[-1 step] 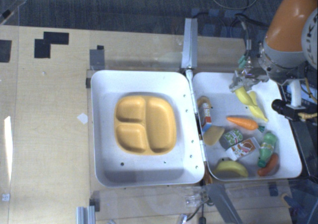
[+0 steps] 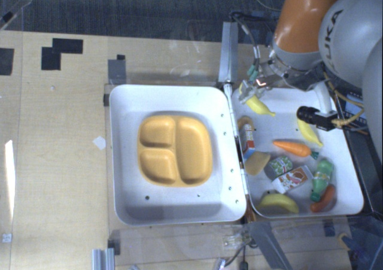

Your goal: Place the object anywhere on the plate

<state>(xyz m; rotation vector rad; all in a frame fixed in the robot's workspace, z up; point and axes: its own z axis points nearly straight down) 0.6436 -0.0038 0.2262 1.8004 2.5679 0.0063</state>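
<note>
A yellow divided plate (image 2: pixel 175 148) lies in the middle of the left white bin (image 2: pixel 122 203). My gripper (image 2: pixel 255 85) hangs over the far left corner of the right bin (image 2: pixel 353 200), close to the wall between the bins. A small yellow banana (image 2: pixel 261 106) sticks out from under the fingertips, slanting down to the right, and its upper end sits between them. The gripper is shut on it.
The right bin also holds a second yellow banana (image 2: pixel 309 132), a carrot (image 2: pixel 292 147), a small bottle (image 2: pixel 246 133), a potato-like lump (image 2: pixel 258 163), a printed packet (image 2: pixel 286 174), a green bottle (image 2: pixel 321 178), and a yellow-green fruit (image 2: pixel 279 203). The arm's black cable piece (image 2: pixel 315 116) overhangs the bin.
</note>
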